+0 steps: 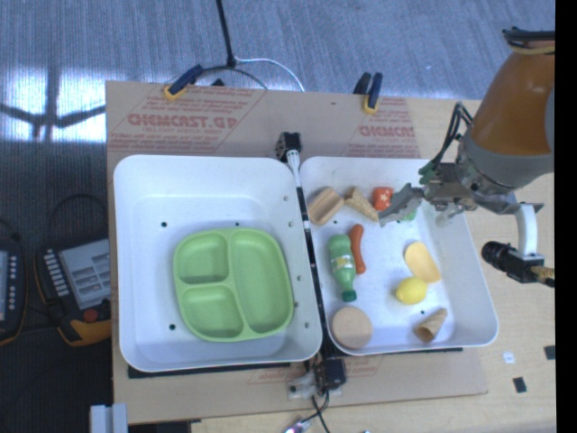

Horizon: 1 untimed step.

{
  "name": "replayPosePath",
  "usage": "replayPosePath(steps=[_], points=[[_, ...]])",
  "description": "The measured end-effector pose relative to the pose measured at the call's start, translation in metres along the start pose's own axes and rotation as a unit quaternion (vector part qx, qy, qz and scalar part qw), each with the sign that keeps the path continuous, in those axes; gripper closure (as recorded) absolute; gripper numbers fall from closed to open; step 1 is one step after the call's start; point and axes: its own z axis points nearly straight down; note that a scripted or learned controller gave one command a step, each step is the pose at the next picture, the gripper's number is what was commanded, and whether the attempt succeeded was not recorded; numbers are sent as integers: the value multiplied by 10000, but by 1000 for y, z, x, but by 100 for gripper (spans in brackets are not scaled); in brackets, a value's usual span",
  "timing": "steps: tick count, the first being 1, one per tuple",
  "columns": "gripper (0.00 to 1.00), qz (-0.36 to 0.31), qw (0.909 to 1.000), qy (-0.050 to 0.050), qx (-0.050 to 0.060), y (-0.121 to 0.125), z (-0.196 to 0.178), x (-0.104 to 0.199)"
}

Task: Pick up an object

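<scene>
At nine o'clock of the bench sits the left bin (135,242), and in it lies a green divided plate (234,283) with three compartments. Past the rims where the two bins meet is the right bin (473,309), where the pickable things lie. Near its eleven o'clock corner a tan bread piece (324,205) leans beside a wedge of something yellow-brown (362,205). Below them a green bottle (342,265) lies with an orange carrot (358,247) just beside it, and at six o'clock rests a round tan bun (352,327). A red tomato (382,197) sits at twelve o'clock, close by my gripper (403,205); I cannot tell how my hand is set. Toward three o'clock lie a yellow-orange slice (421,262), a lemon (410,290) and an ice-cream cone (432,324).
</scene>
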Motion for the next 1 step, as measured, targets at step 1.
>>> replayPosePath(steps=[1], points=[[0, -286, 9996, 3, 14, 38, 108, 18]])
